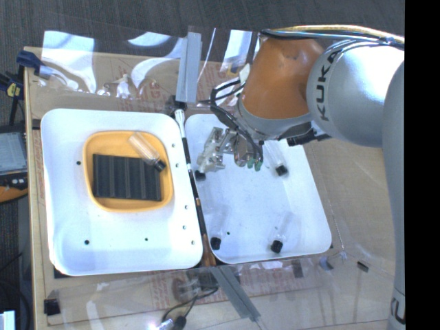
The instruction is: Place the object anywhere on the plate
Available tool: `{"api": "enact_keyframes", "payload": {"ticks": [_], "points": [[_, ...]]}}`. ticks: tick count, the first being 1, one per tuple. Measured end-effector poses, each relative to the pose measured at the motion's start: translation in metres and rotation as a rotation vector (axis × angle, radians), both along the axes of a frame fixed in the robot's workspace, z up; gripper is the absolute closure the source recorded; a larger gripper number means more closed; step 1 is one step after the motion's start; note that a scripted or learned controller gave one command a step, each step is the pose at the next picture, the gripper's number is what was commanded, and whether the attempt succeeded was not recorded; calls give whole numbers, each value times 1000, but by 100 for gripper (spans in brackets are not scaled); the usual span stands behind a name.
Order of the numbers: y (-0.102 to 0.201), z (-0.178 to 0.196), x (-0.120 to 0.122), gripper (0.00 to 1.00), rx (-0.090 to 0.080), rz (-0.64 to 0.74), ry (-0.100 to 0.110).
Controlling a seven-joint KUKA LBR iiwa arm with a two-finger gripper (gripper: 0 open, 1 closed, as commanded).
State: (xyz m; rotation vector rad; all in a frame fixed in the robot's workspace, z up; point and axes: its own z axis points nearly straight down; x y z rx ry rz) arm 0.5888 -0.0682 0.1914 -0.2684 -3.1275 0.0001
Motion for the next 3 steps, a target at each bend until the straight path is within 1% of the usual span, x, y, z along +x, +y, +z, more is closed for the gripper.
{"api": "enact_keyframes", "payload": {"ticks": [1,2,3], "points": [[36,2,-42,100,1,302,-1],[36,1,-42,0,1,301,0],[20,1,-15,0,0,646,-5]]}}
